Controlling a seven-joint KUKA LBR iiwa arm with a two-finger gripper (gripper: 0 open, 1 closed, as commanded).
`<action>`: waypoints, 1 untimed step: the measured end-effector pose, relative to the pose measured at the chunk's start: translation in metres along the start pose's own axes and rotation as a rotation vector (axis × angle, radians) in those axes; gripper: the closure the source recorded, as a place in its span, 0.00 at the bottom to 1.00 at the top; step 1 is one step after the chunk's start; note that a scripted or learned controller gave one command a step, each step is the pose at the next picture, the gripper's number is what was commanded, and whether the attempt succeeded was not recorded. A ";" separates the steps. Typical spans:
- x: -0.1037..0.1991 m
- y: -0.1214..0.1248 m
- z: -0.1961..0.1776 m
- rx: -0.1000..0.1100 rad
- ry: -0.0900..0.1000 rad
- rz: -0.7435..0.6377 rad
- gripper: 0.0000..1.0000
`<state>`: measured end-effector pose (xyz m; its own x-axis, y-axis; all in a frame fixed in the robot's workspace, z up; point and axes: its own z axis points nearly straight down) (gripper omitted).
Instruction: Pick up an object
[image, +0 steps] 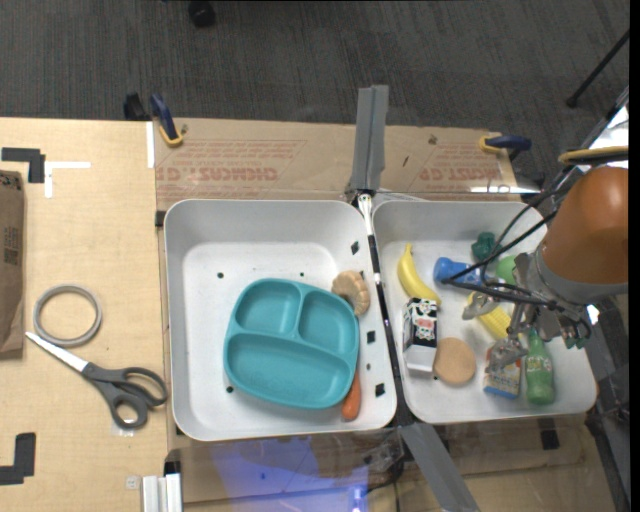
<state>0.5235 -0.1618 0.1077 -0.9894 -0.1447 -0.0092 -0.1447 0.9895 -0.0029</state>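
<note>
The right bin (400, 225) holds a yellow banana (414, 275), a small milk carton (422, 335), a round tan piece (455, 361), a blue toy (451, 270), a green piece (485, 245), a yellow piece (494, 321), a green bottle (540, 372) and a small box (500, 381). My gripper (513, 338) hangs low over the right side of this bin. It sits just above the small box, between the yellow piece and the green bottle. Nothing visibly hangs from it. Cables and the orange wrist hide part of the bin's right side.
The left bin (200, 240) holds a teal divided plate (292, 343), a tan shell-like item (351, 290) and an orange carrot (350, 402). Scissors (105, 378) and a tape ring (67, 314) lie on the bench at the left.
</note>
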 end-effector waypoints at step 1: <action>-0.017 0.026 0.016 -0.003 0.007 -0.026 0.00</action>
<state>0.5367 -0.1332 0.0916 -0.9854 -0.1700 -0.0021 -0.1700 0.9854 -0.0005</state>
